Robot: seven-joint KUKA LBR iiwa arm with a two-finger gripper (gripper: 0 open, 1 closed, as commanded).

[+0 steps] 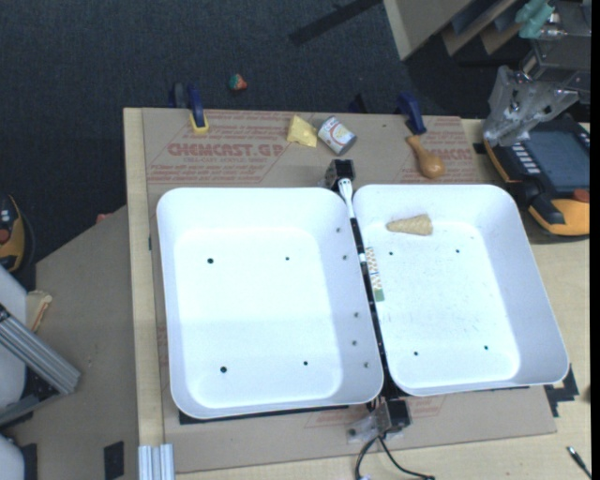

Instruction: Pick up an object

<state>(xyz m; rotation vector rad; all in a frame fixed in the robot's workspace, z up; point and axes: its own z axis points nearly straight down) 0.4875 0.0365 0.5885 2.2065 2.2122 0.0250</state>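
The gripper (507, 116) hangs beyond the right bin (525, 281); whether it is spread or closed, I cannot tell. It should come straight down over the tan piece (410, 225), straddling its narrow width.

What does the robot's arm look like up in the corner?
At the top right, the gripper end of the arm is shiny silver-grey metal, boxy with angled edges. Above it sits a small teal-green piece. The picture's edge cuts off the rest, and it is too small to make out any cables or markings.
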